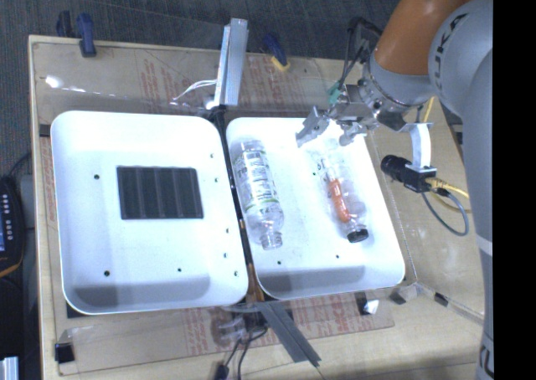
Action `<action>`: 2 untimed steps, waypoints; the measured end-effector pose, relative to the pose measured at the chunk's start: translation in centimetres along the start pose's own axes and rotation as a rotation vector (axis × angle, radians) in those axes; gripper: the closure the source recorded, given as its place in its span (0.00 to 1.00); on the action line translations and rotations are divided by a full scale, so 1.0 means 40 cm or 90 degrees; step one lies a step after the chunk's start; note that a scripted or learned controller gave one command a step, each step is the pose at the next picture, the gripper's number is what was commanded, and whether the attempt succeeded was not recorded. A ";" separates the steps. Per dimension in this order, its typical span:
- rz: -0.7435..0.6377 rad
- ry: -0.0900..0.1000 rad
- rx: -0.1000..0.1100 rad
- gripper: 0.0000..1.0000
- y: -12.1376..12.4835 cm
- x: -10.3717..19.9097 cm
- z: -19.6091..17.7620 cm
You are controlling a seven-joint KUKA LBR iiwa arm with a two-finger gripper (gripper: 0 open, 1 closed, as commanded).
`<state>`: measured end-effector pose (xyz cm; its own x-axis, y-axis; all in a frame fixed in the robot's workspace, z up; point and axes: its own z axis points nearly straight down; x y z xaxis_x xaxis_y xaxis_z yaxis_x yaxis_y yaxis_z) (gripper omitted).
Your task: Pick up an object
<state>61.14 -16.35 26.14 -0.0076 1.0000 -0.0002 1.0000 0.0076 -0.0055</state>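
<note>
**Tool spread above the right bin's far edge**

Nearest you, in the right bin (pixel 381 265), a clear plastic bottle (pixel 257 192) lies along its left wall. Beside it, toward the right wall, you see a clear tube with orange contents and a dark cap (pixel 342 200). Farther back, the tool (pixel 332 129) hangs over the far edge, fingers apart, gripping nothing.

right bin (pixel 381 274): bottle (pixel 256 192) lies along left wall, tube (pixel 342 201) right of centre | open lane between them, open floor near | left bin (pixel 71 202): dark panel (pixel 159 192) centre, margins open
</note>
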 end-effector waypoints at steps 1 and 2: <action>-0.050 0.000 -0.001 0.00 -0.062 -0.117 0.146; -0.093 -0.001 -0.004 0.00 -0.065 -0.115 0.096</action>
